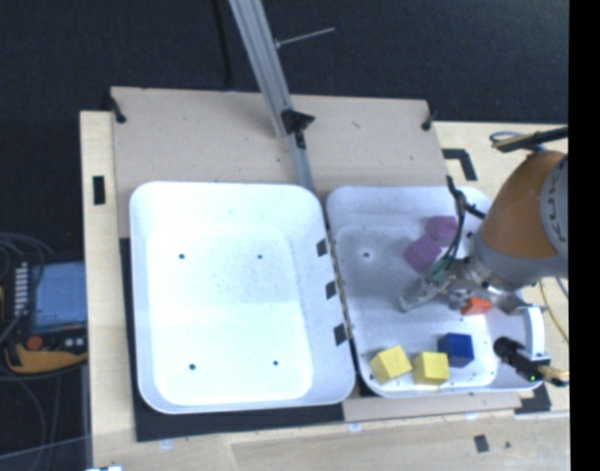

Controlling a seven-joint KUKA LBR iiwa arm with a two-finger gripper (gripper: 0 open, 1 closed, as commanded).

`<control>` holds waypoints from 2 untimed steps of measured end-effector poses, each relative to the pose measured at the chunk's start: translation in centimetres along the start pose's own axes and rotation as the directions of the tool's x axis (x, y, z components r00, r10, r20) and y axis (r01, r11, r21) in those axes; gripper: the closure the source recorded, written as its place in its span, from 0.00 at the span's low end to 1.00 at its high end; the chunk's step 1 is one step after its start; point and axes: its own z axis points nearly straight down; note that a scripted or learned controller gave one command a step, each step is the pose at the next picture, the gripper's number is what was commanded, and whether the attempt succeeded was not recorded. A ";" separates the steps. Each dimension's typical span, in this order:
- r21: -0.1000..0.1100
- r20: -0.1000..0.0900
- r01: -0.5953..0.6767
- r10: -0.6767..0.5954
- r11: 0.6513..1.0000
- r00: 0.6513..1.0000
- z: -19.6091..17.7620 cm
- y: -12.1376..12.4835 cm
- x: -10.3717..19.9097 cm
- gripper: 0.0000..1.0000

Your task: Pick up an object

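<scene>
My gripper [414,297] reaches in from the right, low over the middle of the right bin [363,214]. Just above and right of its tip lie two purple blocks [429,243], touching each other. A blue cube [458,347] sits toward the bin's front right. Two yellow blocks [409,365] rest side by side along the front wall. A small orange piece [476,305] shows beside the wrist. I see nothing between the fingers.
The left bin [162,263] lies beside the right one. A grey metal pole [265,57] slants up from the bins' back edge. Cables and a blue device [59,297] sit off the bench at the left.
</scene>
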 end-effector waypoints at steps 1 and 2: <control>-0.003 0.000 -0.005 0.005 1.000 1.000 -1.1 0.1 -0.2 1.00; -0.005 0.002 0.004 -0.004 1.000 1.000 -7.4 0.8 -0.2 1.00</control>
